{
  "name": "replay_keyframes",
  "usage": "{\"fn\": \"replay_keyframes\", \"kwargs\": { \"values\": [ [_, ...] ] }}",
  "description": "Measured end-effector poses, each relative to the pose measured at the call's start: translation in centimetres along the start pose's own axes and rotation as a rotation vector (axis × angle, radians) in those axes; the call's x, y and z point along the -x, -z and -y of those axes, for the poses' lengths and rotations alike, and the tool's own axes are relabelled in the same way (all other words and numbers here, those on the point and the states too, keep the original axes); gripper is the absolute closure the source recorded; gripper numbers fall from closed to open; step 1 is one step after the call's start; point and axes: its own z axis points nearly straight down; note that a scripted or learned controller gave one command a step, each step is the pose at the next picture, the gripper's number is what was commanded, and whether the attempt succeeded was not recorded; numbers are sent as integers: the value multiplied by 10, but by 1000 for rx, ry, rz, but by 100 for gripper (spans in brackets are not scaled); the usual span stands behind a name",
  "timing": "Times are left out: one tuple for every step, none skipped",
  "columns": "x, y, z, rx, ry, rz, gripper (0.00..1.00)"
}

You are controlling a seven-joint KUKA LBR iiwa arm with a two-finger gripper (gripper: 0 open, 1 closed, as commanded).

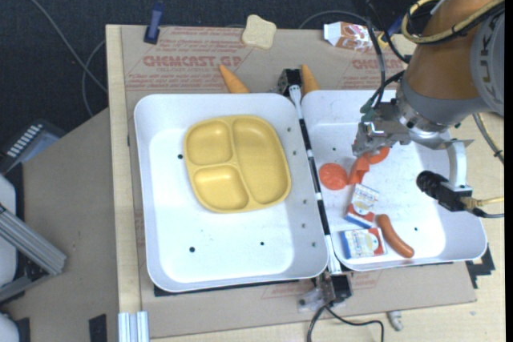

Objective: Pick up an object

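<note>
Your gripper (370,146) sits low in the right bin (417,252), directly over a red-orange object (370,162); whether its jaws are open or closed cannot be told. A yellow divided tray (237,162) occupies the left bin (160,196).

Overhead slanted view of both bins (160,252)

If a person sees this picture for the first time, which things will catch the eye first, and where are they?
The yellow divided plate stands out most, alone in the left bin. Next comes the big orange and grey arm reaching in from the right, its gripper low over the right bin. Under and beside it lie bright toy foods: a red round piece, a sausage and small packets.
</note>
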Motion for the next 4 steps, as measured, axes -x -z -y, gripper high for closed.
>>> {"fn": "replay_keyframes", "kwargs": {
  "values": [
    [1, 0, 0, 0, -2, 1, 0],
    [34, -99, -38, -3, -3, 2, 0],
    [49, -119, -26, 3, -3, 2, 0],
    [49, -109, -27, 6, -3, 2, 100]
  ]
}}
